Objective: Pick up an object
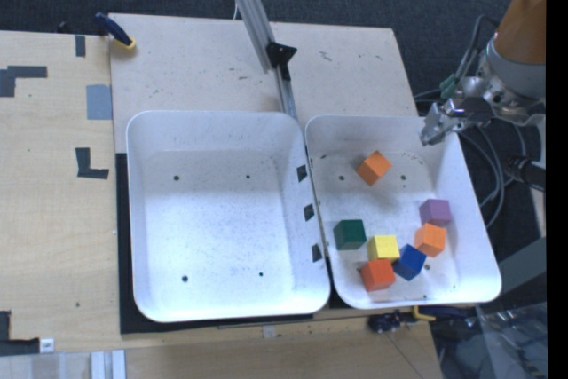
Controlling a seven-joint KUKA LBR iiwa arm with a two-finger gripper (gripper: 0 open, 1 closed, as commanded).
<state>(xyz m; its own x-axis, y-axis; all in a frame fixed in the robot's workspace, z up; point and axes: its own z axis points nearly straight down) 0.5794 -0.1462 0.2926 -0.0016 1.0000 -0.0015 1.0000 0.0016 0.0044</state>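
Observation:
The right bin (461, 182) holds several small blocks. An orange block (374, 167) lies alone near its far side. A green block (350, 233) sits toward the middle. Near the front right are a purple block (435, 211), another orange block (430, 239), a yellow block (383, 248), a blue block (409, 263) and a red-orange block (377, 274), packed close together. My gripper (435, 127) hangs over the bin's far right corner, right of the lone orange block and apart from it. Nothing shows between its tips.
The left bin (142, 191) stands beside the right one. A slanted metal rail (253, 9) runs from the top down to the gap between the bins. Cables (497, 164) hang at the right of the bench. A blue-and-yellow clamp (115, 31) lies at the far left.

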